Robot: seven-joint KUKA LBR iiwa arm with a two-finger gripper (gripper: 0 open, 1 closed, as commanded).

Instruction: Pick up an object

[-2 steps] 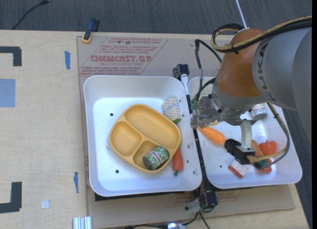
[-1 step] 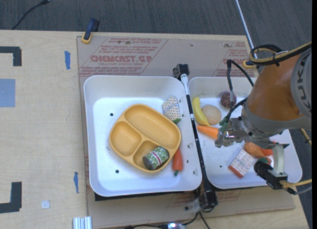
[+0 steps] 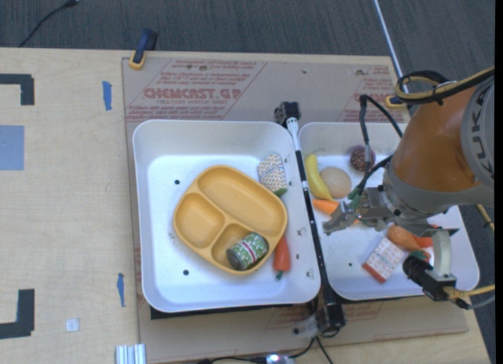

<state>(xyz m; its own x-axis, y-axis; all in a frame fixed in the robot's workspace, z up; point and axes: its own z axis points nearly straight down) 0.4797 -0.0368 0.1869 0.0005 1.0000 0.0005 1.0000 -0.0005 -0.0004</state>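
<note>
Bright, even overhead light fills the scene, with soft shadows hugging the rims of the two shallow white plastic bins [image 3: 149, 197]. The glossy yellow divided plastic tray [image 3: 228, 217] shows mild glare (focus stays reasonably sharp throughout).

Dark grey carpet floor [image 3: 236, 1] along top edge; pale wooden bench [image 3: 63, 197] below, blue tape marks [image 3: 107, 95] near its left edge.
</note>
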